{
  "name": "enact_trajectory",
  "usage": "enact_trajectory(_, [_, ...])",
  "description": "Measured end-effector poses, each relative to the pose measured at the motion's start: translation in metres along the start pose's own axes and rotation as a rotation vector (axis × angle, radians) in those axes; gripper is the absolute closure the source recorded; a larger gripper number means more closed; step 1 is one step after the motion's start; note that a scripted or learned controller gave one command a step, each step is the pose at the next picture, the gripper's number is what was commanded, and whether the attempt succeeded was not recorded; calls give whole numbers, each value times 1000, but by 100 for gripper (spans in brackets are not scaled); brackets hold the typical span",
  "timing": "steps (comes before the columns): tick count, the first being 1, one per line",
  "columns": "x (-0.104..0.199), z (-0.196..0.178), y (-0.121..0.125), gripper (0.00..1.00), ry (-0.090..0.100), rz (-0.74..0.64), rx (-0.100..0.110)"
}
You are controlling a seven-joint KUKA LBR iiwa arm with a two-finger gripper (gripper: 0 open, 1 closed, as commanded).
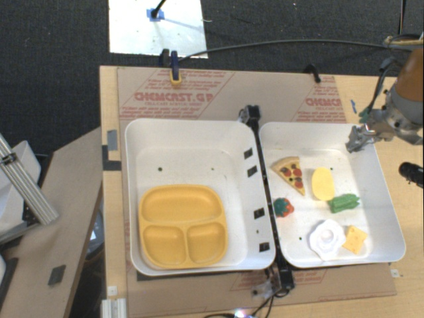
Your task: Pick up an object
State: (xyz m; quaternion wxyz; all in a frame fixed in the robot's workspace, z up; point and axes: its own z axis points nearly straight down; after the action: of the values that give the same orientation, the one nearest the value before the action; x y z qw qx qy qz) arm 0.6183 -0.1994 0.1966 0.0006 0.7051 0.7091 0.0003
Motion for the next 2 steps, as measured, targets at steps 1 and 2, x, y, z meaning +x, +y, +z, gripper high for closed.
enact_trajectory(1, [0,-49,2,100,-1,-1,-1])
enact_trajectory(2, [51,-39,4,100,2,-4,5])
